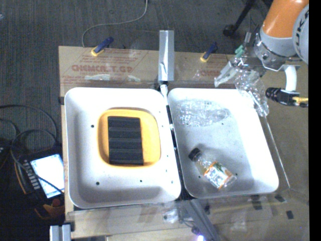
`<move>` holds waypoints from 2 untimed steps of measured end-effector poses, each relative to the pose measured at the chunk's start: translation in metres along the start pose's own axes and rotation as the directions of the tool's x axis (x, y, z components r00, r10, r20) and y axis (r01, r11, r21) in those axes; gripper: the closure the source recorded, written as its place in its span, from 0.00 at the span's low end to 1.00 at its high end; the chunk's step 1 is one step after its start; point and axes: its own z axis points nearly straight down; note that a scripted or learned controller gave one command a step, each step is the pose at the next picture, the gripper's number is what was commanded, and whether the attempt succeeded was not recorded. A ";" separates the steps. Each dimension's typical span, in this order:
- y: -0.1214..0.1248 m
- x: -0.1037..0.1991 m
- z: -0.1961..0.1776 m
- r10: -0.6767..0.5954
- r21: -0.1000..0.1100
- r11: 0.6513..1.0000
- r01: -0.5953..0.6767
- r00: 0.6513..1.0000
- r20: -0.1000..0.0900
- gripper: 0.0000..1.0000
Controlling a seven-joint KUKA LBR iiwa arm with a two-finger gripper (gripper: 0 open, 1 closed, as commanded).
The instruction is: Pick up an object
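The gripper hangs above the far right corner of the right bin, its clear fingers spread apart with nothing between them. Below it and toward the bin's middle lies a crumpled clear wrapper; further down, near the front, a small bottle lies on its side, dark cap pointing away from the front edge. In the left bin, well apart from the gripper, a yellow tray with a black ribbed insert lies flat.

The risks seem to lie in the choice of target. The wrapper is see-through and soft, so the fingers may close on a loose fold that slips free, or miss it. The bottle is round and lying down; a grip across its label could roll it aside, and its slant means the fingers may need turning. A straight descent from here probably meets the bin's rim or bare floor
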 end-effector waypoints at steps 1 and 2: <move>-0.064 0.018 0.078 -0.189 0.000 0.982 0.189 0.982 0.000 0.00; -0.132 0.031 0.122 -0.216 0.001 0.976 0.216 0.976 -0.001 0.00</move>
